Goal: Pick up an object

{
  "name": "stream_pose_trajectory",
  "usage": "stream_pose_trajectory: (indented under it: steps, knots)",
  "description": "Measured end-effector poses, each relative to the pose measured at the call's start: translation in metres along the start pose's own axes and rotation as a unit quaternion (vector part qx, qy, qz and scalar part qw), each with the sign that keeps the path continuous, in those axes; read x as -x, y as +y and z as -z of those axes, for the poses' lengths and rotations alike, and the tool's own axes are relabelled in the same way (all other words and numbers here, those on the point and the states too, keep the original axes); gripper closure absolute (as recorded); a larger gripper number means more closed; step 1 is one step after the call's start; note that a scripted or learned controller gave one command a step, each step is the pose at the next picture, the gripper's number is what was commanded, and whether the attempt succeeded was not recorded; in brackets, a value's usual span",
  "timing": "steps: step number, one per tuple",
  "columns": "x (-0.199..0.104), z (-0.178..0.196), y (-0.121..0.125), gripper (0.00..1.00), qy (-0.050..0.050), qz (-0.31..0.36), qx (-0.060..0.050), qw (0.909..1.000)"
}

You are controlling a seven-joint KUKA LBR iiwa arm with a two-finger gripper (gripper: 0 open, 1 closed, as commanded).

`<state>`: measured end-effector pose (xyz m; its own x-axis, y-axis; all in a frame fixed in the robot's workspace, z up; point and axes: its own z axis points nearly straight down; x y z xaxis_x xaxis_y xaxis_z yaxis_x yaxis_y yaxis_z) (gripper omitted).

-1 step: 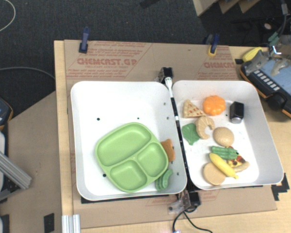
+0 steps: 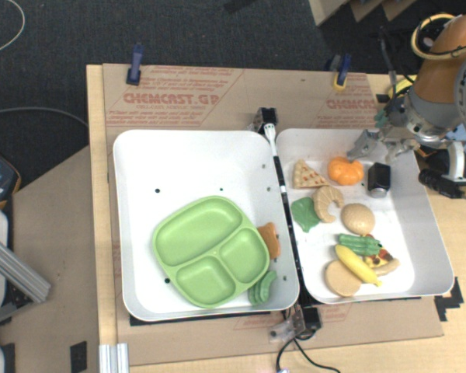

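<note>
1. Grey metal and an orange band marked the arm (image 2: pixel 443 61), which reached in from the right and hung over the far right corner of the right-hand shallow white plastic bin (image 2: pixel 431 243).
2. At its tip, the hand (image 2: pixel 377 158) sat low near the bin floor; a grey finger (image 2: pixel 363 146) and a dark block-like part (image 2: pixel 379 179) showed, but I could not tell whether the fingers were spread or pressed together.
3. Nothing was visibly caught between the fingers, so by my judgement the pick was not yet done: choosing, closing and lifting were all left.
4. Just to the left of the hand lay a round, glossy orange toy fruit (image 2: pixel 345 171), the nearest candidate, apparently not touched.
5. Beside it lay a tan triangular toy wedge with a waffled surface (image 2: pixel 308 176), and nearer, a beige bread-like slice (image 2: pixel 326 203) and a flat green leaf-shaped piece (image 2: pixel 304 213).
6. Nearer again were a smooth tan egg-shaped piece (image 2: pixel 358 218), a ribbed green pod-like toy (image 2: pixel 360 245), a curved yellow toy banana (image 2: pixel 356 265) and a flat tan round disc (image 2: pixel 342 279), crowded and touching one another.
7. In the left-hand white bin (image 2: pixel 136 177) rested a matte pale-green divided plastic tray (image 2: pixel 210 251), with a small orange-brown piece (image 2: pixel 270 240) and a green ridged piece (image 2: pixel 262 288) against its right edge.
8. Both bins stood on a brown printed cardboard sheet (image 2: pixel 171 99) over the bench.
</note>
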<state>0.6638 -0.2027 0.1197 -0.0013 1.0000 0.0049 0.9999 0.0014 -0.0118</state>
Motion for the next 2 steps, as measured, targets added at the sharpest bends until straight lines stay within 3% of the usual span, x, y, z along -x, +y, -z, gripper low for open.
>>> stream_pose_trajectory:
  steps: [1,2]
  knots:
    - [0.003,-0.003,-0.023,0.0,-0.005,0.0,0.013,0.9999]
    - [-0.04,0.076,-0.082,0.0,-0.002,0.0,0.005,1.0]
